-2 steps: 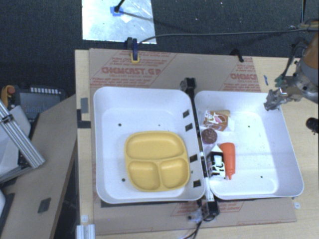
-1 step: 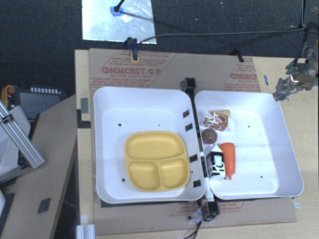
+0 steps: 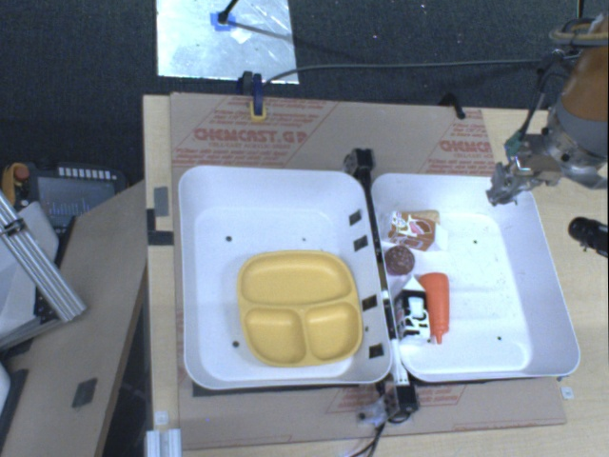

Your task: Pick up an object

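The end effector hangs over the upper right corner of the right bin, close above its rim, with the grey arm running off to the right behind it. From where I stand it is a small dark tip — I cannot tell how it is set, and nothing shows in its grip.

The things to pick lie well down and to the left of it, bunched along the right bin's left wall. Nearest is a small printed packet, white and brown, lying flat. Just below that sits a dark round piece. Lower still, an orange carrot-shaped toy lies lengthwise with its narrow end pointing down, and beside it, on the side away from the end effector, a black-and-white item is touching or nearly touching it.

Farther left, across the divider, the left bin holds a yellow compartment tray — three sections, sitting flat toward the bin's lower half.

Both bins rest on a brown sheet on the desk.
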Robot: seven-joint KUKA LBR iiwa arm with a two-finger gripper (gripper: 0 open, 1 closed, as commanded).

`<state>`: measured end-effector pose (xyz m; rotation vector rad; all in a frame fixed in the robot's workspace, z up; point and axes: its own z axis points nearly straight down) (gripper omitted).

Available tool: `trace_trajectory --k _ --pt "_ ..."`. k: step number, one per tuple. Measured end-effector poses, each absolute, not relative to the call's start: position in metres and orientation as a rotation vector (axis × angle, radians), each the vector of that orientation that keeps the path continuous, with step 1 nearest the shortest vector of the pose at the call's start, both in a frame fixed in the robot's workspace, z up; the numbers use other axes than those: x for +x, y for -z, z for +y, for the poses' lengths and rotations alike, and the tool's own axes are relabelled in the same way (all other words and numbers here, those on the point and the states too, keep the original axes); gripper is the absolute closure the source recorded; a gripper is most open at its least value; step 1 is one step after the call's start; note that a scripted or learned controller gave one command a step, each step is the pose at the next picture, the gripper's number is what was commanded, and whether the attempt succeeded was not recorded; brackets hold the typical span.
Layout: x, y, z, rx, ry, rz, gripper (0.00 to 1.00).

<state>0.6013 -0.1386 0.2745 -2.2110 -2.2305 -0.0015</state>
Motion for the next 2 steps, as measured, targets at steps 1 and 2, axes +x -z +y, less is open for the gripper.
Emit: trace_trajectory --k 1,2 --pt "0.582 -0.26 -0.083 -2.21 0.002 -2.23 1.0" --pt "0.563 -0.246 -0.036 -2.21 0.0 -2.23 1.0"
